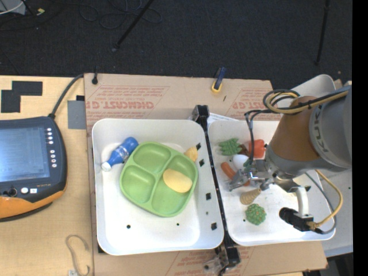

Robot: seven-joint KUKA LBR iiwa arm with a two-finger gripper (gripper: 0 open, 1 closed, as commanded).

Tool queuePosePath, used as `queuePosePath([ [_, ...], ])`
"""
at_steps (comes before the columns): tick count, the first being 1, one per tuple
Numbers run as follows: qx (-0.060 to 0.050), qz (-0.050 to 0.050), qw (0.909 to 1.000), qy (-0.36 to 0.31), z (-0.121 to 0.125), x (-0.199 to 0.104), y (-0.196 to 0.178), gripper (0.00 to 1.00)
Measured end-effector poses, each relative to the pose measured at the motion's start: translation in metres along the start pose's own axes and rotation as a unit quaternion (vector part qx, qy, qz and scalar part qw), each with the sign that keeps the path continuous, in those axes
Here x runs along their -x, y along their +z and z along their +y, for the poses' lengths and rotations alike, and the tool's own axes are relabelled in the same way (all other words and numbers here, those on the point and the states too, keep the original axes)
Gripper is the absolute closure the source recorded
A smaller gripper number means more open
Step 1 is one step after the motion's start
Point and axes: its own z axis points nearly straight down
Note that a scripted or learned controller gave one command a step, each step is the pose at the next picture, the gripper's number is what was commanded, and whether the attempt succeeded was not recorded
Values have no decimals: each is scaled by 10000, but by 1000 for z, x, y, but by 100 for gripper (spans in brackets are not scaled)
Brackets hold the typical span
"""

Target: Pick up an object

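Starting nearest the camera: right bin [270, 234], white and shallow, holds a green broccoli-like piece [256, 214] toward its near side, lying free. Just beyond it is a tan cone-shaped piece [249, 197], close under the gripper [241, 180]. Gripper hangs low over the middle of the right bin, and the arm [299, 137] comes in from the right with an orange band above the wrist. Cannot tell whether the grip is clenched or released. Just left of the gripper, an orange carrot-like piece [228, 169] lies near the bin's left wall. Farther back, a small white item [241, 160], a red-orange piece [257, 148] and a green leafy piece [230, 146] are bunched toward the bin's far side.

Left bin [149, 234] stands side by side with the right one. A green divided plate [138, 180] sits in its middle, with a yellow lump [177, 181] in the plate's right compartment. A blue bottle [121, 152] with a white cap lies tilted at the plate's far-left edge. A small yellow piece [192, 153] sits at the plate's far-right edge, near the bin wall.

Both bins rest on cardboard [149, 99] on the tabletop [52, 88]. Left of the bins is a grey and orange teach pendant [26, 165]. At the cardboard's far edge is a blue-and-yellow clamp [218, 80]. Beyond that, dark floor [201, 27] with cables.
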Motion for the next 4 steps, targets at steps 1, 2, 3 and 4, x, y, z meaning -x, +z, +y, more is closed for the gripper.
queuePosePath([
  [1, 11, -1, 10000, 43, 0, 3, -13, 100],
  [2, 47, -11, 10000, 43, -2, 6, -55, 100],
  [3, 53, -12, 10000, 6, 1, 9, -98, 100],
  [4, 55, -13, 10000, 5, 1, 10, -139, 100],
])
